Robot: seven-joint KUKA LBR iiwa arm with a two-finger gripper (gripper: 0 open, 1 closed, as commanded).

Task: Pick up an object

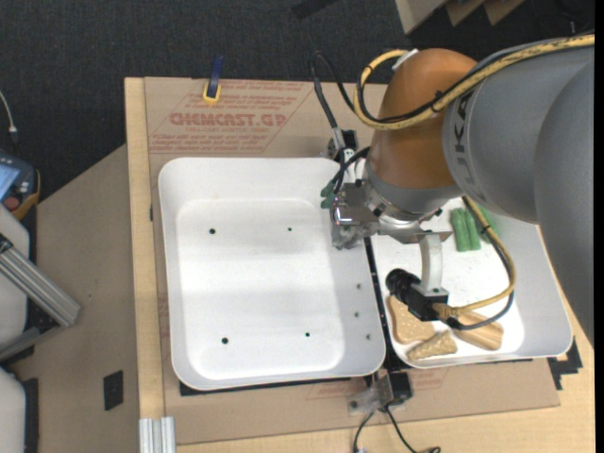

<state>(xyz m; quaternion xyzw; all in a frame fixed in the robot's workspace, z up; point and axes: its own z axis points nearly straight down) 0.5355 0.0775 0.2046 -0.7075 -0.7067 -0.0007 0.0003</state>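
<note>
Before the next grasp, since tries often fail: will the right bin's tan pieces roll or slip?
The tan pieces look flat and wedge-shaped, so likely slide, not roll. They seem stiff, perhaps wood. Bunched at the bin's near wall, they may jam.

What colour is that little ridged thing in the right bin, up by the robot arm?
Green. The camera view shows the block best, lying in the right bin.

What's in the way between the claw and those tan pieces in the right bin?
Nothing visible. The claw hangs at the left wall of the right bin; the tan pieces lie at its near end, the green block off to the side.
</note>
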